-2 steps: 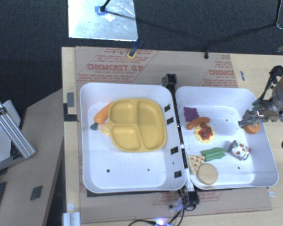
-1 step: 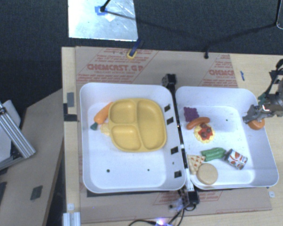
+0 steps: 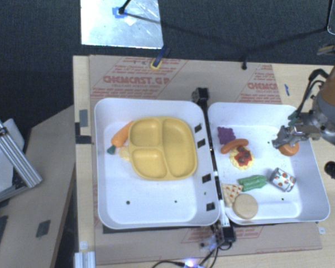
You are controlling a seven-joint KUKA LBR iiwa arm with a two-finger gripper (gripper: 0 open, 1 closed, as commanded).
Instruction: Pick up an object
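Presently, at the frame's right, your gripper (image 3: 287, 141) sits over a small orange object (image 3: 290, 148); whether it grasps, you cannot tell. Item two: yellow divided plate (image 3: 159, 148), left bin (image 3: 151, 211).

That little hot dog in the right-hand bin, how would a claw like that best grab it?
Probably from straight above, pinching the hot dog across its narrow middle. It lies flat and long, running left to right, so its long sides offer the shortest span. The purple grapes and the spaghetti sit close on either side, so the fingers have little room.
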